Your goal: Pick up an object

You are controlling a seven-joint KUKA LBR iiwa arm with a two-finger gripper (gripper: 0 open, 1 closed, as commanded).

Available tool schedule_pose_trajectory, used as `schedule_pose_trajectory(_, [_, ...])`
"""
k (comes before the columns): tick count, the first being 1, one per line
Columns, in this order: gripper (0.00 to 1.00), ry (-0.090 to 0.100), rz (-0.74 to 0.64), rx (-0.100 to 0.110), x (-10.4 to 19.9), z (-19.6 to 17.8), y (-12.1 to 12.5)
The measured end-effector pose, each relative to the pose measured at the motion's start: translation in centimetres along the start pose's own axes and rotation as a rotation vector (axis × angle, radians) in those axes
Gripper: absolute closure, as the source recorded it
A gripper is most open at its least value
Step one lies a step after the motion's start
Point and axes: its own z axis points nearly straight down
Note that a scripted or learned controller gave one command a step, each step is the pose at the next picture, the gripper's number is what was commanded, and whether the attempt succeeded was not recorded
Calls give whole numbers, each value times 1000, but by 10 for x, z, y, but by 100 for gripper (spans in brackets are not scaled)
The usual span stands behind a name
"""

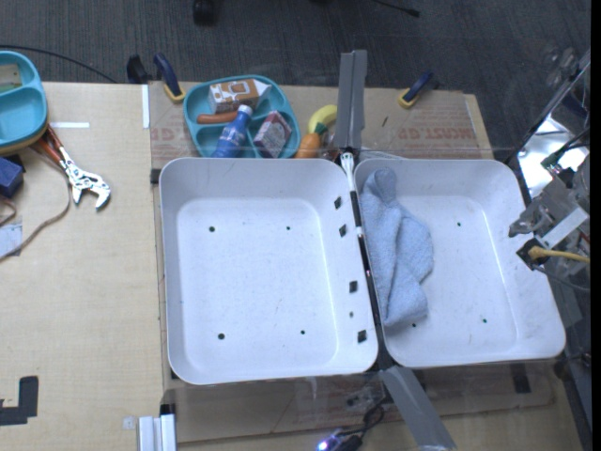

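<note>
Against the right bin's (488, 172) left wall I note the grey cloth (398, 252), long axis front-to-back, well left of the gripper (533, 231) at the right rim.

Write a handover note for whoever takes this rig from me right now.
Tool: at the right edge of the right bin, over its rim, nothing seen in it; open or shut is not clear.
Things: a grey-blue cloth lies crumpled along the left side of the right bin, against the divider. The left bin sits beside it.
Done: nothing picked up yet.
Left: move the tool over to the cloth, grasp it and lift.
</note>
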Motion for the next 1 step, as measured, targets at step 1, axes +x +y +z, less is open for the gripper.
schedule_pose_trajectory(1, [0, -1, 233, 2, 55, 58, -53])
